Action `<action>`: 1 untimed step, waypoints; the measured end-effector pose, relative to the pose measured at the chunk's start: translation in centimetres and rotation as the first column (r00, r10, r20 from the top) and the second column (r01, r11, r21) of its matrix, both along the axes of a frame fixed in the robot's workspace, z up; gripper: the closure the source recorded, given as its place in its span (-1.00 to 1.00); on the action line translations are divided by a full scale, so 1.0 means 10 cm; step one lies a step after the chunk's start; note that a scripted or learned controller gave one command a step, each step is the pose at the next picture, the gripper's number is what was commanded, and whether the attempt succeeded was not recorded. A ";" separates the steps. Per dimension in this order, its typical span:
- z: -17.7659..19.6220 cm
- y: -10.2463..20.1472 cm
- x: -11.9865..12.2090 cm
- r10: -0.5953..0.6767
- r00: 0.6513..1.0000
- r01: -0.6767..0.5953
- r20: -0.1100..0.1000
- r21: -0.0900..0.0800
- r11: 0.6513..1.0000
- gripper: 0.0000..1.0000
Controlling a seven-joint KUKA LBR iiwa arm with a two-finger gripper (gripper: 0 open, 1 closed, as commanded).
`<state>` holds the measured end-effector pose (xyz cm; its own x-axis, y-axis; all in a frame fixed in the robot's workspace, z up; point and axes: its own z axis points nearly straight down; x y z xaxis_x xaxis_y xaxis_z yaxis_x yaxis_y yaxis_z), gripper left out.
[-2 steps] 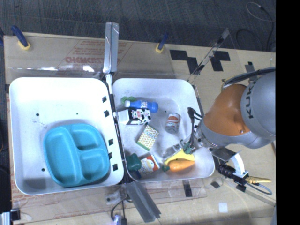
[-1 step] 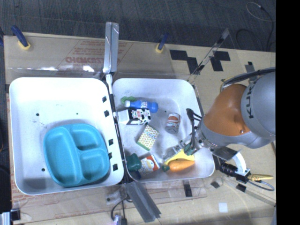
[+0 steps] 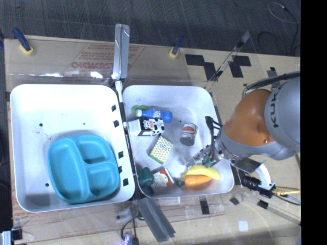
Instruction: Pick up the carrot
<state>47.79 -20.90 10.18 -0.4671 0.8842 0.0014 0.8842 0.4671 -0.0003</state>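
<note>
Lying at the lower right of the right-hand bin (image 3: pixel 171 92), the carrot (image 3: pixel 196 181) sits against the near wall, orange, with a yellow banana (image 3: pixel 204 173) resting on its upper side; the gripper (image 3: pixel 207 156) stands just above and slightly right of both, low over the bin floor. The gripper's outline merges with the arm's grey wrist and a green scrap beside it, so whether it is spread or closed cannot be told, nor whether it touches the banana. Elsewhere in the bin: small can (image 3: pixel 188 133), patterned card (image 3: pixel 161 149), blue-and-white bottle (image 3: pixel 153 115). Left-hand bin (image 3: pixel 25 106) carries a blue divided tray (image 3: pixel 84 167)
</note>
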 end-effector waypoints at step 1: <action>0.00 0.00 0.00 0.000 1.000 0.000 0.000 0.000 1.000 -1.00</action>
<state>47.77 -20.90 10.17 -0.4669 0.8843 0.0014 0.8843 0.4669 -0.0006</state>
